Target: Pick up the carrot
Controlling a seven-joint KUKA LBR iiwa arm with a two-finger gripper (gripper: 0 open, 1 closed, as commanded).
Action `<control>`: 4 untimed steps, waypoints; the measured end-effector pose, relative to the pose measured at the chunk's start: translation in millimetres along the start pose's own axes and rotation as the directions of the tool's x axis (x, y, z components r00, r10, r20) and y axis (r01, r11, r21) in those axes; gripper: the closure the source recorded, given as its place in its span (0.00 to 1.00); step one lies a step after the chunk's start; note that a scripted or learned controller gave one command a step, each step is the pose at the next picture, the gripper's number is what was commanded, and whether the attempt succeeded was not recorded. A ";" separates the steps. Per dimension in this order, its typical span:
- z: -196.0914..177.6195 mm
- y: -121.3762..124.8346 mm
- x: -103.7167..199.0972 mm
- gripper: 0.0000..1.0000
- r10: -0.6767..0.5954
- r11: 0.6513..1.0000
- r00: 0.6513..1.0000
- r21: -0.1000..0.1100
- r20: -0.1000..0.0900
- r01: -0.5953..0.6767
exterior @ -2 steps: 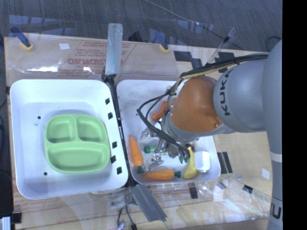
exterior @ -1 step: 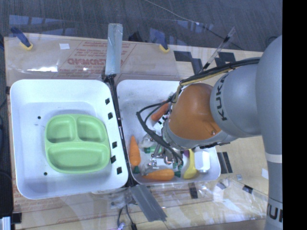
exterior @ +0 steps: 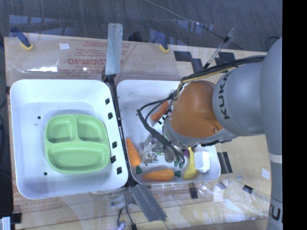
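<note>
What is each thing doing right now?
Green tray: flat in the left bin.
Carrot by the divider: lying in the right bin.
Carrot at the near wall: lying flat.
Gripper: low in the right bin, between the carrots.

You are looking down on a tan desk [exterior: 72, 56] under a clear, glossy sheet that throws pale window-like glare along its far edge. Red print shows through the sheet. Beyond the desk lies dark grey ribbed carpet [exterior: 57, 1]. Black tape squares [exterior: 184, 56] mark the surface.
</note>
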State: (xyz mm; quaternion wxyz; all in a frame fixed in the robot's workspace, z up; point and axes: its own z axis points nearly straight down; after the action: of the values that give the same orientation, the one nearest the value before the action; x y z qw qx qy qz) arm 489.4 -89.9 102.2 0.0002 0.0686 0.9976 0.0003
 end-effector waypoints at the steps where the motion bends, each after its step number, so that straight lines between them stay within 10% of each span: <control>1: 0.3 0.6 0.2 0.00 -0.001 1.000 1.000 0.000 -0.001 0.001; 2: -91.6 4.1 -24.8 0.00 0.285 0.958 0.958 -0.001 0.005 -0.285; 3: -89.4 57.2 20.8 0.00 0.355 0.935 0.935 0.000 -0.002 -0.355; 4: -5.4 -14.6 -11.7 0.00 0.387 0.922 0.922 -0.001 0.014 -0.387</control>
State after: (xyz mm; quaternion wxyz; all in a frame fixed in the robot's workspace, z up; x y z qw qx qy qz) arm 499.0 -106.0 107.6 0.0072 0.2641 0.9645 -0.0008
